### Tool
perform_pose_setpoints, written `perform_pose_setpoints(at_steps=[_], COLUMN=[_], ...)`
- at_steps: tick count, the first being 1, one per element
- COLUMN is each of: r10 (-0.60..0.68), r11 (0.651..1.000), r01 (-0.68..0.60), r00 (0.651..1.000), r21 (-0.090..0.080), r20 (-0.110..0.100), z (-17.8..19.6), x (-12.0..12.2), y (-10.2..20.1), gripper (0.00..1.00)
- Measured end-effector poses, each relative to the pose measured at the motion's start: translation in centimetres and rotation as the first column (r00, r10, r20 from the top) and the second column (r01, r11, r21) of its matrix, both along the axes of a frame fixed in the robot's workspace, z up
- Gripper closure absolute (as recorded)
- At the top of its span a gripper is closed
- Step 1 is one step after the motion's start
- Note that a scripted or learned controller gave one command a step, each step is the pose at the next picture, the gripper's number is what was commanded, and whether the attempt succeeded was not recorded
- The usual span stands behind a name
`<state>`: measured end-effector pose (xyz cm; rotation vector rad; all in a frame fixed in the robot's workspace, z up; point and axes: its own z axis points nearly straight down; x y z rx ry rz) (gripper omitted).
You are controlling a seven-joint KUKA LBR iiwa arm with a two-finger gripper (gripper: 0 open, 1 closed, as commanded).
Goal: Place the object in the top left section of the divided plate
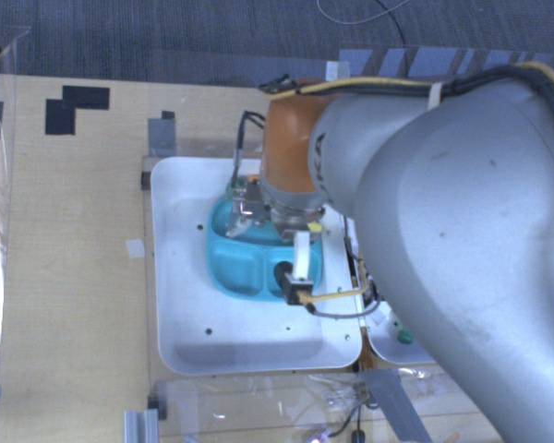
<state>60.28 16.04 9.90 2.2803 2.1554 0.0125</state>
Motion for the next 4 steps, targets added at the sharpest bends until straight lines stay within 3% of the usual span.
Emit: perform_pose_setpoints(at_steps=[1,2,3,4], r10=[0.001,0.258,0.255,0.048], r11=[1.000,0.966,0.967,0.999], r01=[-0.001,-0.258,-0.254,-0.048], r00=[1.000,0.966,0.967,0.999], r21=[0.003,-0.005,-0.010,0.005], r20=[0.005,0.006,0.008,0.023], z=[1.2,-0.3,-0.3,-0.2], x=[0.2,4.8,4.9,-3.8], y=[0.1,6.7,6.3,5.3], gripper=[1.00,1.00,0.00,0.00])
